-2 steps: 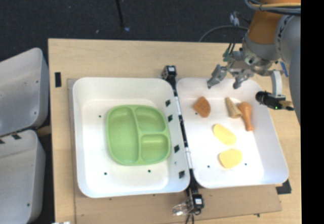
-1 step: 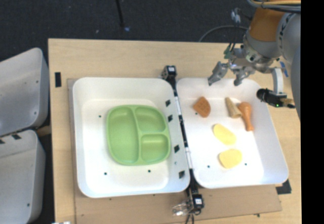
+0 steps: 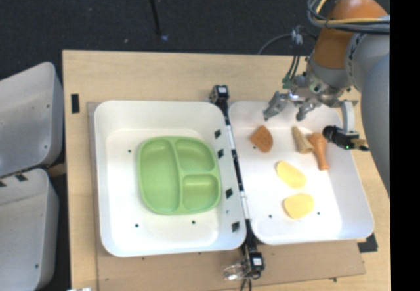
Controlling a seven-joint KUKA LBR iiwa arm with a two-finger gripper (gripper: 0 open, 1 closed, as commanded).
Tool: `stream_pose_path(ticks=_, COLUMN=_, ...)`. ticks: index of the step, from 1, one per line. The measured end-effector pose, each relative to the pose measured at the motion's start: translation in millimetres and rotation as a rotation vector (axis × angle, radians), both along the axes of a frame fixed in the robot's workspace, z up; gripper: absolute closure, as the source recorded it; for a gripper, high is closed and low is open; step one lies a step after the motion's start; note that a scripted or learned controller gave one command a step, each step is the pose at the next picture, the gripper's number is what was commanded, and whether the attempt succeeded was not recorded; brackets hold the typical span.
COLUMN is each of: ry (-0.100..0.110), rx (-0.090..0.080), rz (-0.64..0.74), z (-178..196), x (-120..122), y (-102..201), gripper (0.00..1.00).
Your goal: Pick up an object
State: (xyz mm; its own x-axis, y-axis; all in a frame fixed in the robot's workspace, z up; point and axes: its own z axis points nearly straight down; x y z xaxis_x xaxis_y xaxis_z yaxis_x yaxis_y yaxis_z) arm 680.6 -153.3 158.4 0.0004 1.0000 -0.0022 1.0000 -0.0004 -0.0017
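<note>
The brown, rounded, bread-like toy piece (image 3: 262,138) lies in the right-hand shallow white plastic bin (image 3: 341,217), near its upper left corner, and looks like the likeliest pick. The grey two-finger gripper (image 3: 290,107) hangs just up and to the right of it, fingers spread apart, holding nothing. A tan stick-shaped piece (image 3: 301,140) lies just below the gripper, its long axis running roughly up-down in the camera view.

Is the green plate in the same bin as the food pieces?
No, the green plate lies in the left bin; food pieces lie in the right bin.
</note>
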Motion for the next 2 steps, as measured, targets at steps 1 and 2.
stream_pose_path(ticks=1, ry=0.001, rx=0.000, rz=0.001, z=-52.0, x=-0.4, y=-1.1, gripper=0.00)
stream_pose_path(ticks=2, ry=-0.007, rx=-0.003, rz=0.003, z=-36.9, x=1.5, y=-2.2, gripper=1.00)
